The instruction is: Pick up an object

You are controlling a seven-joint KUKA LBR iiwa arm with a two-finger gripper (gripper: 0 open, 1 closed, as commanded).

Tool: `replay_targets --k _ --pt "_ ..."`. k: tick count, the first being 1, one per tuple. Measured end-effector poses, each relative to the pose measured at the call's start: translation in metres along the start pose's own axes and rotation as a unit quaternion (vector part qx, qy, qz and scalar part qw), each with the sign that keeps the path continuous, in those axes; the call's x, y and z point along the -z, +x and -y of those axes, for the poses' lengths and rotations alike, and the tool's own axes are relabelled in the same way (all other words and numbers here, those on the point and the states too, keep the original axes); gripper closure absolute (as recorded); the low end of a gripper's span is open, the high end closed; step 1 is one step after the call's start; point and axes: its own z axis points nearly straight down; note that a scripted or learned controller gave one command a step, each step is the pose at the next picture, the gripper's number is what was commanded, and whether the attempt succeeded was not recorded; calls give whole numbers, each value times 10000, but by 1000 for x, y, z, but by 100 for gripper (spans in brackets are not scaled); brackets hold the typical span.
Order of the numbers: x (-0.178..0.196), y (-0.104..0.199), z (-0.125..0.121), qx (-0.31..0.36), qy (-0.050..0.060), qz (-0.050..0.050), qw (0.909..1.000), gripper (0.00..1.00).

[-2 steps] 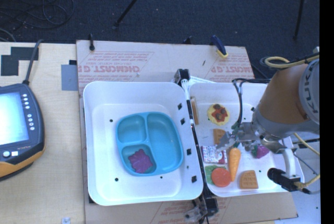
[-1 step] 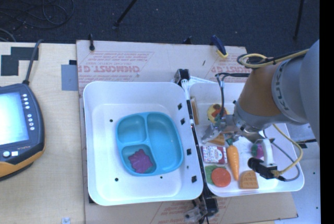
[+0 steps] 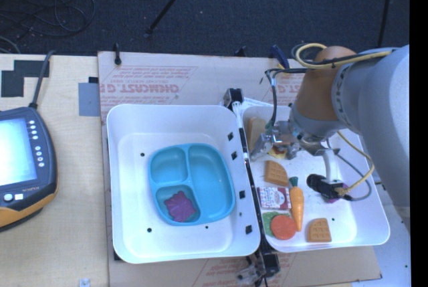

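My gripper (image 3: 279,145) hangs low over the back of the right bin (image 3: 376,228), just behind a tan waffle piece (image 3: 275,173). Nothing can be seen held in it. In front of the waffle lie a red-and-white packet (image 3: 271,198), an orange carrot (image 3: 296,207), a red tomato (image 3: 283,226) on a green piece (image 3: 268,218), and a second waffle piece (image 3: 319,231). The grey arm comes in from the right and hides the bin's back right part.
The left bin (image 3: 127,145) holds a blue divided plate (image 3: 208,175) with a purple object (image 3: 179,206) in its front compartment. A teach pendant (image 3: 20,165) lies on the bench at far left. Cardboard lies under both bins.
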Motion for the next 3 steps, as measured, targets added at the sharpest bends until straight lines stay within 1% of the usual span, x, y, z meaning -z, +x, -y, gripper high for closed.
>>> replay_targets --k 1,2,3 --pt "-1 1 48 -22 45 -6 10000 0" --pt "10 0 45 -29 35 -7 10000 100" --pt "105 57 44 13 -12 -9 10000 100"
